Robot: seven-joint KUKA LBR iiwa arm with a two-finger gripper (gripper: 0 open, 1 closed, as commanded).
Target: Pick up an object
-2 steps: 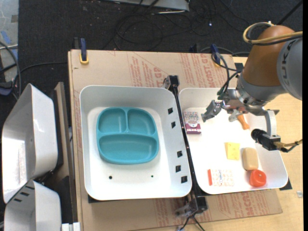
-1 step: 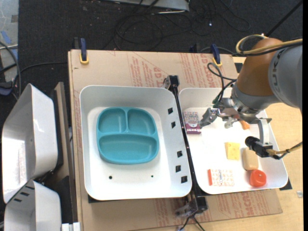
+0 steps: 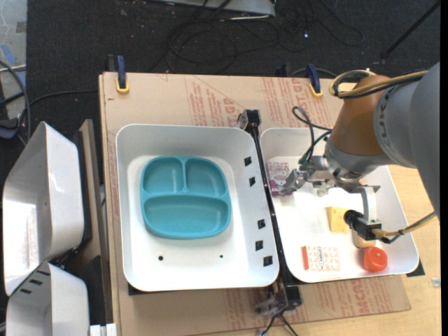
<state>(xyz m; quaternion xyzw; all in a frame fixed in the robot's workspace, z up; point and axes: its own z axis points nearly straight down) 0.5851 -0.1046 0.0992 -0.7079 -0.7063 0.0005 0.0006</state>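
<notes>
Probably light and crinkly, the small packet (image 3: 278, 169) wants pinching across its flat sides — whether the gripper (image 3: 289, 183) holds it, I cannot tell.

Setting: robotics laboratory | Evidence: grey industrial arm (image 3: 392, 124) reached over a cardboard-covered tabletop (image 3: 210, 96) | clamps (image 3: 122, 75) held the cardboard at its far edge | two white bins (image 3: 133, 208) sat side by side | loose cables (image 3: 210, 26) trailed across a dark carpeted floor (image 3: 63, 40) | spare bins (image 3: 42, 187) were stacked at left.
</notes>
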